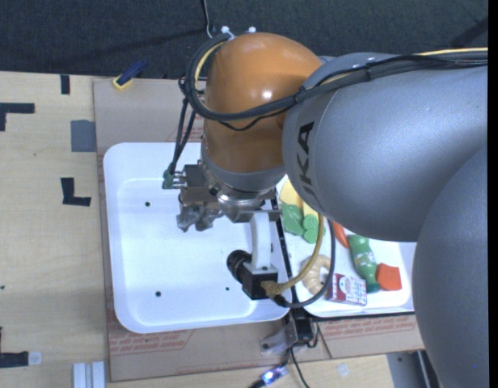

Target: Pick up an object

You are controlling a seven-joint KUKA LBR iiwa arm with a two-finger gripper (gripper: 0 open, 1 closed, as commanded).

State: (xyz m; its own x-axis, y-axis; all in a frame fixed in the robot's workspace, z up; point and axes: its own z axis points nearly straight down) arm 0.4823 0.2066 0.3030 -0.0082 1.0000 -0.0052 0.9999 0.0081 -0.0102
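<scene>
Camera view: grey arm with orange band reaches in from the right, its hand (196,217) hanging low over the shallow white left bin (128,241) on the wooden tabletop (39,241); can't tell if it's spread or pressed together, nothing visibly pinched. Objects sit in the shallow white right bin (398,301), partly hidden by the arm: green soft toy (301,223), green bottle-shaped item (362,257), orange block (390,276), red-and-white packet (346,289)
</scene>
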